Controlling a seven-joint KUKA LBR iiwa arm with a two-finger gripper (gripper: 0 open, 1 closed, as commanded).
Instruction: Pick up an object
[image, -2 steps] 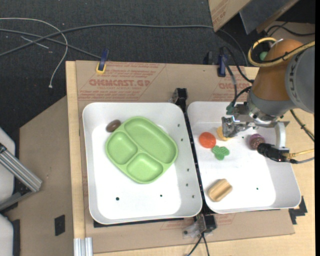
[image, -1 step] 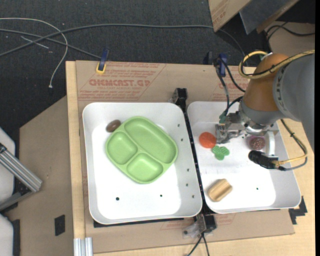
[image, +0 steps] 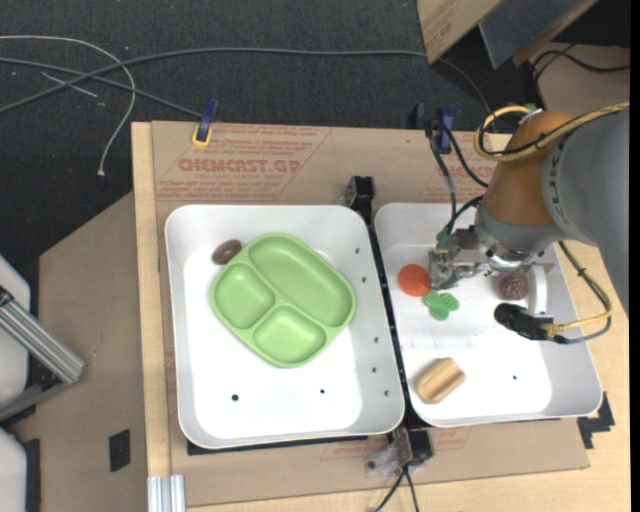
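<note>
Where the desk (image: 300, 150) carries two white bins side by side, contents run as follows. Right bin (image: 570, 395), near edge: one tan bread-like piece (image: 439, 380), lying apart from the rest. Further in, toward the bin's left wall: one small green item (image: 440, 304), with an orange-red round item (image: 414, 279) touching or just beside it. The gripper (image: 452, 262) stands low over these two; whether it is apart or together cannot be told. Behind the wrist, a dark reddish round item (image: 513, 286). Left bin (image: 190, 400): one green three-compartment tray (image: 283, 298), tilted diagonally, centred; one small brown item (image: 227, 251) at its far-left corner.
</note>
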